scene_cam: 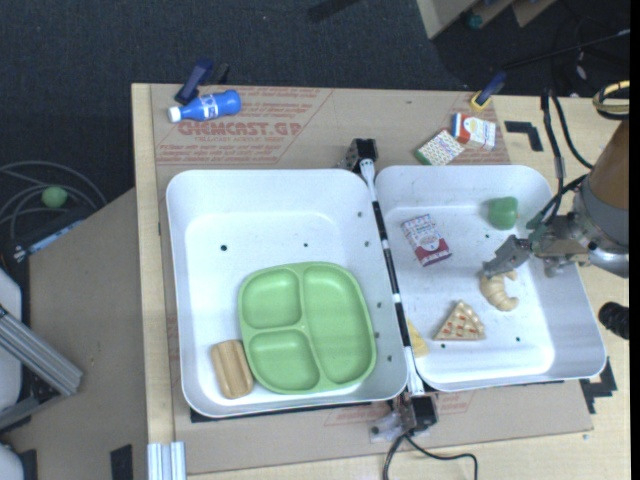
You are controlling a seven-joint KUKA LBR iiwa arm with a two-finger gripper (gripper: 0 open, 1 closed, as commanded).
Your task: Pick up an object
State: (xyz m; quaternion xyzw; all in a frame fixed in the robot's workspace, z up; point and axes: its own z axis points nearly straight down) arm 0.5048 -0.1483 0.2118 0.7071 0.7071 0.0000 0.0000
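The gripper (508,256) is hanging open and holding nothing, right over the croissant (499,290) at about 3 o'clock in the right bin (570,338). The croissant is curved, so it could be slipping out sideways, or one finger could be bumping the pizza slice (460,322) at its 8 o'clock.

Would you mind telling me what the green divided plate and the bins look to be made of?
The green divided plate looks like moulded plastic with a matte finish: one even colour, soft rounded compartment ridges. The left bin and right bin seem thin formed white plastic, smooth with a slight sheen and rounded rims, though that is only a guess.
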